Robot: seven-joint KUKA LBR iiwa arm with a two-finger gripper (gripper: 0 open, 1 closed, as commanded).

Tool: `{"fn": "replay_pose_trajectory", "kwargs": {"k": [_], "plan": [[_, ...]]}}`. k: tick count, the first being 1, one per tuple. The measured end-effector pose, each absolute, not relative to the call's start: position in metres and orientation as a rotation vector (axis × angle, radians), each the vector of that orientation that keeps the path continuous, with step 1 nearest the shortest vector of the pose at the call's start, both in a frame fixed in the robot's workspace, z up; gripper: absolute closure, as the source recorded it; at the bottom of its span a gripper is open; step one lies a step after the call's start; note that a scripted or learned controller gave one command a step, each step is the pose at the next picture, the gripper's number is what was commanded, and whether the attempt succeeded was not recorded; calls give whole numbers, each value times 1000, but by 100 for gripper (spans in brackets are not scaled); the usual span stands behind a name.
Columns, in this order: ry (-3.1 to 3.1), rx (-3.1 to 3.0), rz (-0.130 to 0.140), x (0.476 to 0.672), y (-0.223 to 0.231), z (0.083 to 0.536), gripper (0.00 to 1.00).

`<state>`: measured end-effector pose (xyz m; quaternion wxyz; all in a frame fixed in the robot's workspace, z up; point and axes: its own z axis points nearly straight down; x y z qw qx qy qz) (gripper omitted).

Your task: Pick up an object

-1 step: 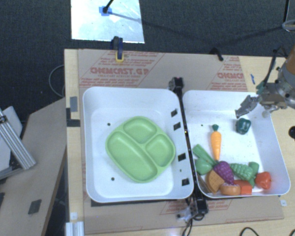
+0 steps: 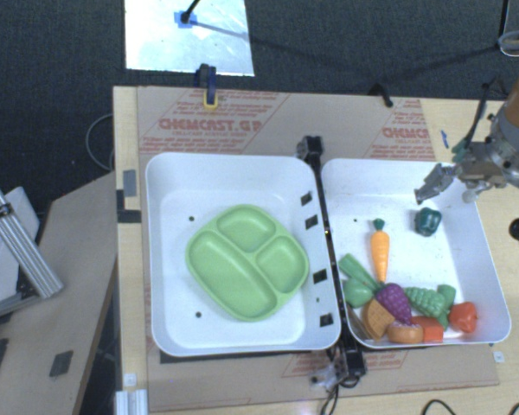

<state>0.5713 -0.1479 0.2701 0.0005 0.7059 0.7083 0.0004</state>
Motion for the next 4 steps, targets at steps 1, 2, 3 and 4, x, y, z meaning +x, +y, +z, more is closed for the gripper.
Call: {"fn": "replay_pose_trajectory", "kwargs": {"k": [1, 2, 3, 4], "plan": [[2224, 2221, -1, 567, -147, 209, 0], [2224, 2222, -1, 560, -146, 150, 0], [2222, 2221, 4, 557, -152, 108, 0], [2224, 2217, 15, 561, -150, 92, 0]]}}
